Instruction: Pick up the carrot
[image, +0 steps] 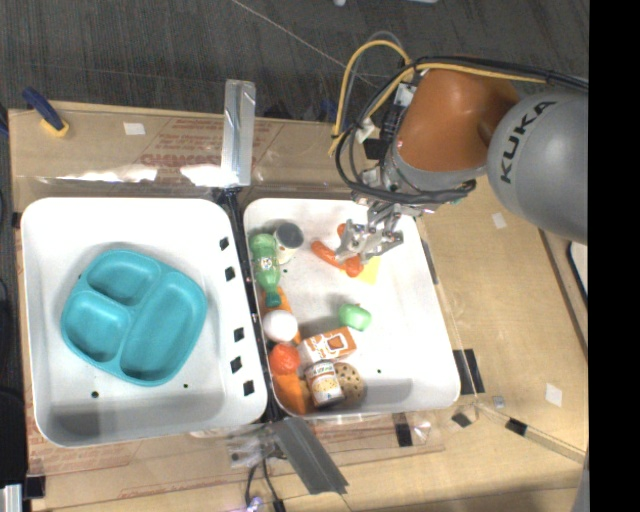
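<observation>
End effector (368, 238) low over right white bin (425, 330), metal fingers right at small orange carrot (336, 256) near bin's back (grip state: cannot tell). Leftward, teal three-compartment plastic plate (135, 315) lies in left white bin (60, 240). Carrot sits on right bin's floor, beside yellow piece (369, 270).

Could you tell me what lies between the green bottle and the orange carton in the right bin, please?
In the camera view, a white egg lies between the green bottle and the orange carton, beside the bin's left wall.
</observation>
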